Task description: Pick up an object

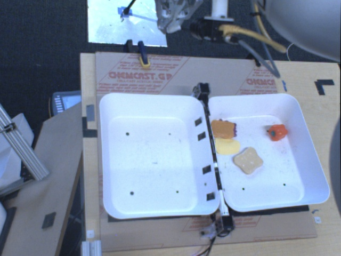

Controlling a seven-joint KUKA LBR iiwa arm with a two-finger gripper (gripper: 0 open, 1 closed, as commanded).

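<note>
I see the gripper point(171, 15) high beyond the right bin point(298, 143), grasp indiscernible. Inside that bin: orange object point(276, 132), tan toast point(248, 160), yellow slice point(227, 146), brown piece point(223, 128), all unobstructed.

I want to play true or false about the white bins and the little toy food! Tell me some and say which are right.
1. All the small objects lie in the right bin. True.
2. The orange-red object touches the tan bread-shaped piece. False: they lie apart, the orange-red one nearer the bin's far right side.
3. The yellow flat piece lies between the orange-brown piece and the tan bread-shaped piece. True.
4. The gripper is down inside the left bin. False: it is up beyond the far edge of the bench, over neither bin.
5. The gripper holds the yellow flat piece. False: that piece lies on the bin floor.
</note>
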